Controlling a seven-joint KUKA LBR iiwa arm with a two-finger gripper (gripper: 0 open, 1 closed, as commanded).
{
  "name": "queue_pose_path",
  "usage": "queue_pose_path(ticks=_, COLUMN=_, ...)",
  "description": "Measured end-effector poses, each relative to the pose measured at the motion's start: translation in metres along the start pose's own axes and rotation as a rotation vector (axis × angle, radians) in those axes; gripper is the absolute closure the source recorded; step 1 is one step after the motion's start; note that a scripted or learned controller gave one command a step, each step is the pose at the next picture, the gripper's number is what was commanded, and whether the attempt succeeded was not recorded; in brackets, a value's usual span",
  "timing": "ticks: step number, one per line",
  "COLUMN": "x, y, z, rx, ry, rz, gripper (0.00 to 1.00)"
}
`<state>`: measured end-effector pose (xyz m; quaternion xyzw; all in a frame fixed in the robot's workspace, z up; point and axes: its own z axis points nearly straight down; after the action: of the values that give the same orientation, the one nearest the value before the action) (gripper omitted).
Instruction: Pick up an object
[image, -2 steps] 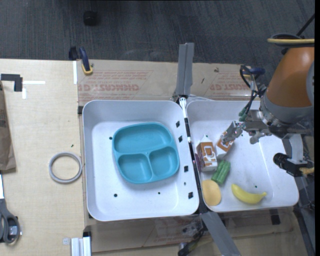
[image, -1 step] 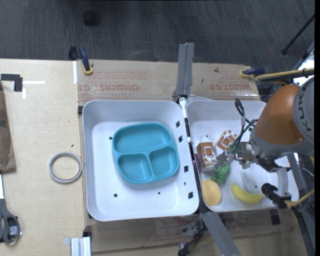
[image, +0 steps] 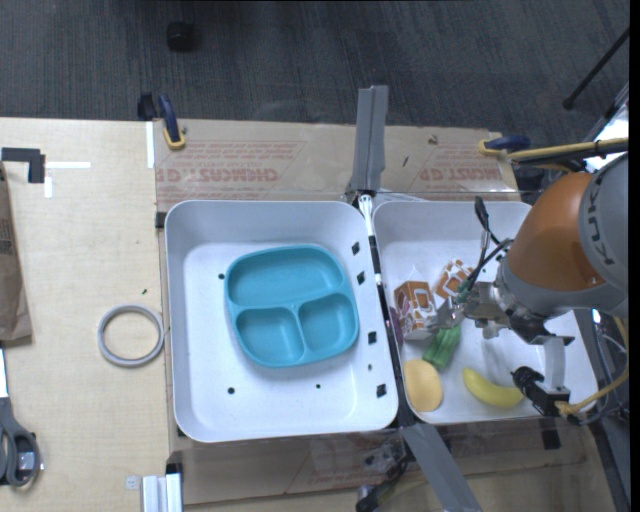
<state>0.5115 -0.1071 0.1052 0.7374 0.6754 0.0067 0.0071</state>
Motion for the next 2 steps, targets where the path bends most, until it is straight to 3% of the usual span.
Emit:
queue_pose_path(ticks=1, x=-0.0004, y=0.0026, z=-0.0108, rx=-0.007, ry=0.001, rz=0.004, gripper=1.0)
queue_pose_path(ticks=2, x=-0.0003, y=0.0026, z=-0.0108, rx=-0.006, ry=0.001, rz=0.003, gripper=0.0)
